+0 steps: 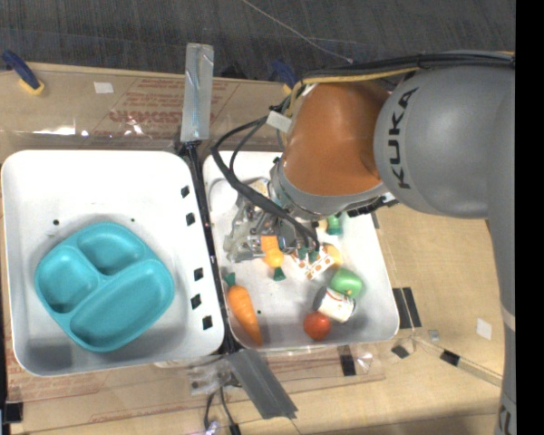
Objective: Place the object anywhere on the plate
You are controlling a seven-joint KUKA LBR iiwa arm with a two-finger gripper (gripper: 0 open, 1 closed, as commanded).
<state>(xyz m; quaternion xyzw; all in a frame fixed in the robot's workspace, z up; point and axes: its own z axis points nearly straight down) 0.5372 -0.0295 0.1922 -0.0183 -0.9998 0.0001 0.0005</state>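
A teal plate [104, 285] with three compartments lies in the left bin [36, 179]. My gripper [270, 239] hangs low in the right bin [385, 324], under the arm's orange band [331, 143]. It sits right over a small orange toy [272, 252] among a cluster of toy foods. A carrot [243, 311] lies at the bin's front left. A red tomato [317, 326], a green-topped white piece [343, 290] and a patterned yellow piece [319, 259] lie to the right of the gripper. The arm hides the back of the right bin.
A black divider rail [199, 243] with clips runs between the two bins. A metal bracket [196, 89] stands at the back between them. Cables [231, 152] loop from the wrist over the right bin's back left corner.
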